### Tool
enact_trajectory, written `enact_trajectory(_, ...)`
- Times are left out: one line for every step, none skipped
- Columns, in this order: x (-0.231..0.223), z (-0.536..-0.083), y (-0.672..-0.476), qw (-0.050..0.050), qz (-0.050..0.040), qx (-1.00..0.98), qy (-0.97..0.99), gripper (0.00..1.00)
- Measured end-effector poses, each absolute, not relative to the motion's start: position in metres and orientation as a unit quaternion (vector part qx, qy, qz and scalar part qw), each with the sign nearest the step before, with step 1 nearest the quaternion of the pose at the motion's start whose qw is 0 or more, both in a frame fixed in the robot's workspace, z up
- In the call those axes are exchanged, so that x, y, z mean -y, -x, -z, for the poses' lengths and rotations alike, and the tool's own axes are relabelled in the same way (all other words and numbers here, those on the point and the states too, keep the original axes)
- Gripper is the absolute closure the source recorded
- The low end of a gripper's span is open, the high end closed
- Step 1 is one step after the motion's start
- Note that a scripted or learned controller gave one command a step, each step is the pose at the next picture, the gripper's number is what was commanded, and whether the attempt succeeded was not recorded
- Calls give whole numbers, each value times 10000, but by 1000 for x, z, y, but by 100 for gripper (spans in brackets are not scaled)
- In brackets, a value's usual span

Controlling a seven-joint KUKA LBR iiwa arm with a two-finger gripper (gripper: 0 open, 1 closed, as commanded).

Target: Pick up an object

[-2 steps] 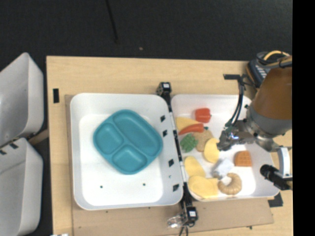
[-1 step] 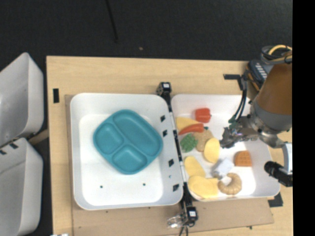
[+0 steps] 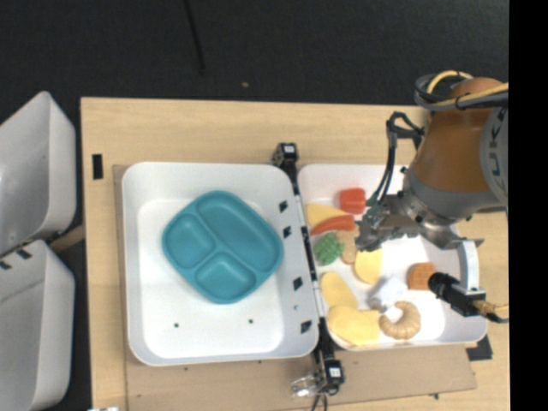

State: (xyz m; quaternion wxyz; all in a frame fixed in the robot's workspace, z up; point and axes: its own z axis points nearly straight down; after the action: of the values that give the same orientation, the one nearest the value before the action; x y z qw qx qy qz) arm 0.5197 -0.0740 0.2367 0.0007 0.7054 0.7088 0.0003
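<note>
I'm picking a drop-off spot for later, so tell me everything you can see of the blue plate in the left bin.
The blue plate is a teal tray with rounded corners that looks like smooth matte plastic. It is divided into three compartments by raised ridges: two smaller ones and one larger. It lies flat and right side up on the floor of the left bin, turned at an angle to the bin's walls, roughly central. Nothing lies in it or touches it.

Grey arm (image 3: 458,157) with orange band reaching in from the right, end effector (image 3: 370,229) lowered, pointing left.
</note>
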Motion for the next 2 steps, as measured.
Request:
enact_trajectory(30,-244,-529,-1,-4,-7095,-7047,100)
enact_trajectory(-18,-233,-541,6,-1,-7089,-7053,100)
